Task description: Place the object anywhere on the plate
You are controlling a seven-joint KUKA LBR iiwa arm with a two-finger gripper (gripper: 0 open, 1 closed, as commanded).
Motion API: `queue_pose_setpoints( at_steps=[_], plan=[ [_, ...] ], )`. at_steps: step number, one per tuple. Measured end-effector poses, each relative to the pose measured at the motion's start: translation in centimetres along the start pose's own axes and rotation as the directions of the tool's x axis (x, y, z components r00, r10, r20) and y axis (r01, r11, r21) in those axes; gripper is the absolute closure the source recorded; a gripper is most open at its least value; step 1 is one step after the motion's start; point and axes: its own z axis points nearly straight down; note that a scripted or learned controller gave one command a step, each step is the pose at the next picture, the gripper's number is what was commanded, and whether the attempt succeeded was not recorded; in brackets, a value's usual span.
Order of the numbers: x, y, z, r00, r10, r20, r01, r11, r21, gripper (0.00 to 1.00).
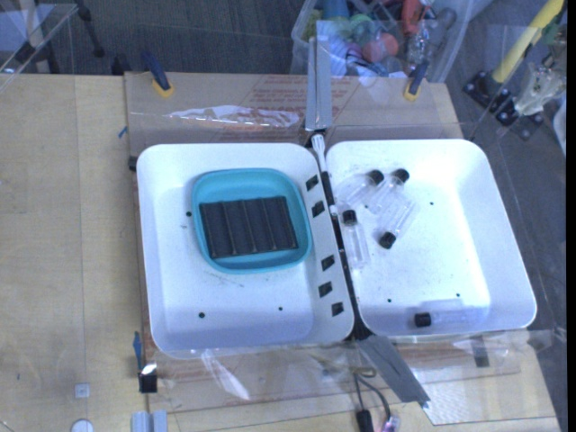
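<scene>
What belongs to the rig here is fixed hardware on the surface [54,241]. A slim grey metal post [312,79] stands at the far edge. From it a dark divider strip [339,268] runs between the bins and carries a row of small black square tabs [317,208]. At the near edge lie a flat grey metal blade [396,374] and a black cable [364,410] ending in a plug.

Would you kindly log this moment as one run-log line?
plate: teal, left bin, holds dark ridged block | vials: clear, black-capped, right bin | placement: not yet done
</scene>
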Motion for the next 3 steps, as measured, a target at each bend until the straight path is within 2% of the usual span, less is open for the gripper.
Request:
queue_pose_setpoints(
  at_steps=[1,2,3],
  plan=[
    [0.1,0.0,0.0,1.0,-0.001,0.0,0.001,1.0,0.0,0.0],
    [0.2,0.1,-1.1,1.0,-0.004,0.003,0.004,1.0,-0.003,1.0],
    [0.2,0.1,-1.1,1.0,-0.004,0.003,0.004,1.0,-0.003,0.0]
  ],
)
